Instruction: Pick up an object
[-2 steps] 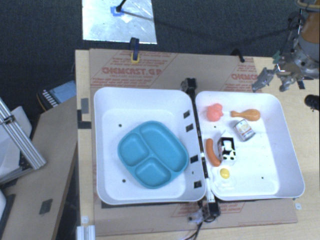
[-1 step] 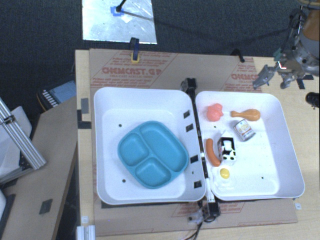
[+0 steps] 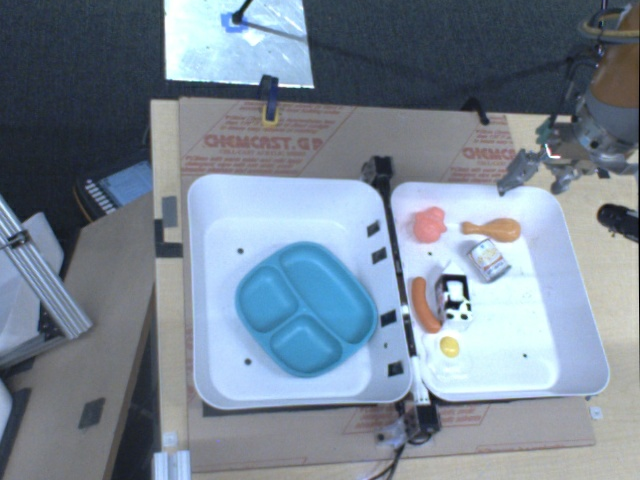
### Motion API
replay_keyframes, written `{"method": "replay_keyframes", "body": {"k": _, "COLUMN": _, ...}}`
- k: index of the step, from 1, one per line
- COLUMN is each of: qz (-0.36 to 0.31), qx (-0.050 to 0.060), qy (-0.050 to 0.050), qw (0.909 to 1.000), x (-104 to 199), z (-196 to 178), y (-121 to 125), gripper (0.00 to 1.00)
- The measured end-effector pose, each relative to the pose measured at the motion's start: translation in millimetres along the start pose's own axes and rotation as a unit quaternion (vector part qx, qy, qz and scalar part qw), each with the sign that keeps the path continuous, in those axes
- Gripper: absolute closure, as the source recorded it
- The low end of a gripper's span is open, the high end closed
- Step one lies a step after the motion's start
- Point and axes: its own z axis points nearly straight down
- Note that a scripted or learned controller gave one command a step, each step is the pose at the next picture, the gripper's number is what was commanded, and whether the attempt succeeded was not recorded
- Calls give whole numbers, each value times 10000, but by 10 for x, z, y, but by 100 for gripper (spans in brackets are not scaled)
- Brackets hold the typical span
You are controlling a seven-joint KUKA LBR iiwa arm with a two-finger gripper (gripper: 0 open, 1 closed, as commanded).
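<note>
Camera view: the gripper (image 3: 540, 173) hangs open and empty above the right bin's (image 3: 580, 298) far rim; the nearest object, the chicken drumstick (image 3: 492, 229), lies below-left of it, long axis left-right.

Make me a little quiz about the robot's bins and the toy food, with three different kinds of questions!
1. True or false: the blue tray lies in the right bin.
2. Which toy lies nearest the gripper? A) fried egg B) chicken drumstick C) sausage
3. Fill in the missing word: the pink toy lies near the ____ edge of the right bin, the one far from the camera.

Key
1. False: it lies in the left bin.
2. B
3. Back. The small can and the black-and-white cow lie closer to the middle.
</note>
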Motion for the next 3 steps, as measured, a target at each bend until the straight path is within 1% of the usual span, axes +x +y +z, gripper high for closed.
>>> {"method": "replay_keyframes", "body": {"k": 1, "qz": -1, "qx": 6, "qy": 4, "qw": 10000, "x": -11, "z": 627, "y": 8, "gripper": 0}}
{"method": "replay_keyframes", "body": {"k": 2, "qz": -4, "qx": 2, "qy": 4, "qw": 10000, "x": -21, "z": 1045, "y": 32, "gripper": 0}}
{"method": "replay_keyframes", "body": {"k": 3, "qz": -13, "qx": -42, "qy": -8, "qw": 10000, "x": -25, "z": 898, "y": 55, "gripper": 100}}
